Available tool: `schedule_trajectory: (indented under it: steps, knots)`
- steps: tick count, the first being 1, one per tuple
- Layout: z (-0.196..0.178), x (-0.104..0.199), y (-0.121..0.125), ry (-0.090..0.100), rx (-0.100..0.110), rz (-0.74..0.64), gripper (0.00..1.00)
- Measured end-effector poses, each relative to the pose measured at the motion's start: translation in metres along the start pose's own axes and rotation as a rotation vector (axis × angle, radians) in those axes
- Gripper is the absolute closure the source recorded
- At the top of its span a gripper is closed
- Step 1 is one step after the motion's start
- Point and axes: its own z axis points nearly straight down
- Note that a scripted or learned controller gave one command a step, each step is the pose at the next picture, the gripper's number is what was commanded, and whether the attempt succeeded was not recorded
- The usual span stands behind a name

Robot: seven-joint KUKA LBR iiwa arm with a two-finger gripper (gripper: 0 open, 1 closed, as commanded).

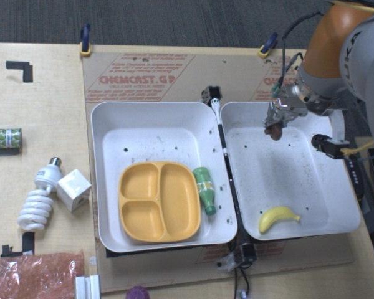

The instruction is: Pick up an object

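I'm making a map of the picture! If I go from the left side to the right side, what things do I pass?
Green can → light bulb → white cube → yellow plate → green bottle → banana

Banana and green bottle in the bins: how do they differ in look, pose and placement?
The banana is yellow and curved; the green bottle is green and straight, with a label. The banana lies in the right bin, alone near its front edge; the green bottle lies in the left bin, right beside the yellow divided plate. The banana runs crosswise; the green bottle runs front to back. Both lie flat, away from the gripper.
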Motion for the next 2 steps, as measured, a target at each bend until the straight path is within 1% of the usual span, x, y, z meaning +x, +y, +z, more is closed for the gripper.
schedule_trajectory:
  steps: [1, 2]
  knots:
    - [-0.006, 0.086, -0.032, 0.001, 0.000, 0.002, 1.00]
    - [-0.031, 0.133, -0.031, 0.000, -0.001, 0.000, 1.00]
